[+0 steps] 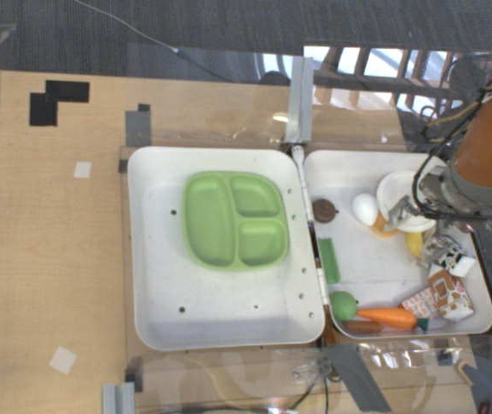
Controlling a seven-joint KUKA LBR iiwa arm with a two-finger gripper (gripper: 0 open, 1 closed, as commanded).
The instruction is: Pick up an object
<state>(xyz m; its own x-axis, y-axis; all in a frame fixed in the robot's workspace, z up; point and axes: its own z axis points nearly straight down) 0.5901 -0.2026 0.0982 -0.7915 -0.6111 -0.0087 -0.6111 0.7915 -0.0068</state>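
The wooden desk (47, 257) bears two shallow white bins: the left bin (155, 317) holds a green divided plastic plate (233, 220), well apart from the claw (445, 253). The claw hangs low in the right bin (375, 270); whether it is released or clenched, I cannot tell. Just below it lies a small printed carton (440, 298), beside it a white bowl (398, 198), farther left an orange carrot (389, 317) and a white egg (364, 208).

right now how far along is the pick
Nothing looks picked yet. The end effector is low in the right bin, beside the white bowl and the carton, and I can't tell whether it has anything. The carrot and egg lie untouched. The grasp and lift remain.
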